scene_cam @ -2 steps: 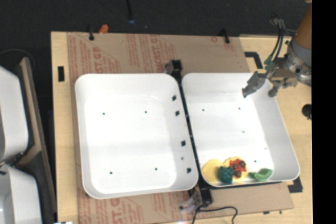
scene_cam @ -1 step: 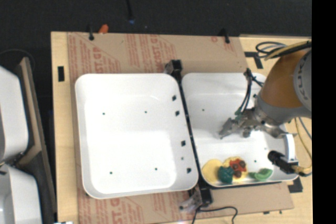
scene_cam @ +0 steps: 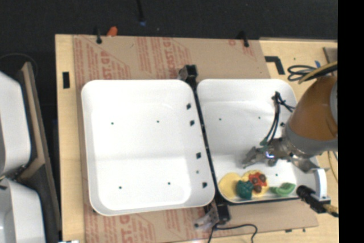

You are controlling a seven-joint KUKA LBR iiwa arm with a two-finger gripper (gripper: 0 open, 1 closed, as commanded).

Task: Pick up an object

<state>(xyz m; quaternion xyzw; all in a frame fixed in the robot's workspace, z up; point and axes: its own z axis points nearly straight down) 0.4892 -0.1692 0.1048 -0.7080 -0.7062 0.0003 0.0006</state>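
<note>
Small toys lie along the near edge of the right bin (scene_cam: 239,105): a yellow piece (scene_cam: 230,184), a teal object (scene_cam: 245,190), a red and orange object (scene_cam: 257,178) and a green piece (scene_cam: 284,188). My gripper (scene_cam: 262,157) hangs low over the right bin, just above this cluster, at the end of the grey arm with the orange band (scene_cam: 314,111). Its metal fingers point down and to the left. Nothing shows between them.
The left bin (scene_cam: 142,145) lies beside the right one, with a black clip strip (scene_cam: 198,134) along the shared edge. The bench is cardboard-topped. Cables run down the arm. Scissors (scene_cam: 301,71) lie at the bench's back right.
</note>
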